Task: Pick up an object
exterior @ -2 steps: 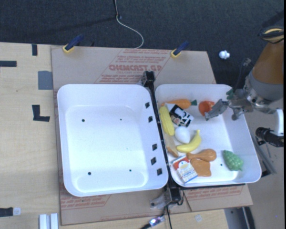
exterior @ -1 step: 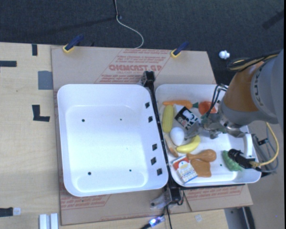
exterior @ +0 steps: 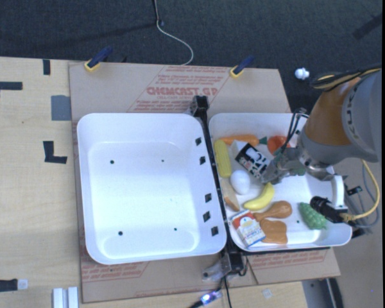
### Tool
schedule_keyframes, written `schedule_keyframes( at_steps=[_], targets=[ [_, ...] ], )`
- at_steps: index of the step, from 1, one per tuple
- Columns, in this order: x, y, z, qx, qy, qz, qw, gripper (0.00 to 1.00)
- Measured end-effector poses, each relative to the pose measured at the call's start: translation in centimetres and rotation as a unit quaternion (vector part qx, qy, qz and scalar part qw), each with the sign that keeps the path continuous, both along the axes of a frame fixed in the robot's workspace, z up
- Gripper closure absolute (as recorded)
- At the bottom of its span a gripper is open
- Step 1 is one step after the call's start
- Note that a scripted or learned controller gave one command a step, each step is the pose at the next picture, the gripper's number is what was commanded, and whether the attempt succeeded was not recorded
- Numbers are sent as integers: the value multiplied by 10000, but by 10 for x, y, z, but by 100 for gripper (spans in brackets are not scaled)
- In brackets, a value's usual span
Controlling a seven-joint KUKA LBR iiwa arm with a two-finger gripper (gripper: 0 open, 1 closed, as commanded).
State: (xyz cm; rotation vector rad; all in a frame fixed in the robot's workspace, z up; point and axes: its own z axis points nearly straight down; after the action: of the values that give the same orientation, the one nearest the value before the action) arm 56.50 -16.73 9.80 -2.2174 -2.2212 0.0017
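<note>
While the arm reaches in from the right, the tool [exterior: 273,172] sits low in the right bin [exterior: 333,239], just above the banana [exterior: 260,199], beside the white egg [exterior: 240,183]; can't tell tool state; left bin [exterior: 90,130] alongside

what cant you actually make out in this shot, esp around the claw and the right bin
- Claw, camera view: too small and dark against the clutter to tell what it touches.
- Black-and-white item: partly covered by the claw, identity unclear.
- Orange piece by the right bin's far wall: too small to identify.
- Carton: label too blurred to read.
</note>
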Motion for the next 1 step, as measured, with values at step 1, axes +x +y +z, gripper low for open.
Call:
schedule_keyframes(
  at_steps=[1],
  targets=[
    [91,-2,-17,0,132,34,9999,100]
  ],
)
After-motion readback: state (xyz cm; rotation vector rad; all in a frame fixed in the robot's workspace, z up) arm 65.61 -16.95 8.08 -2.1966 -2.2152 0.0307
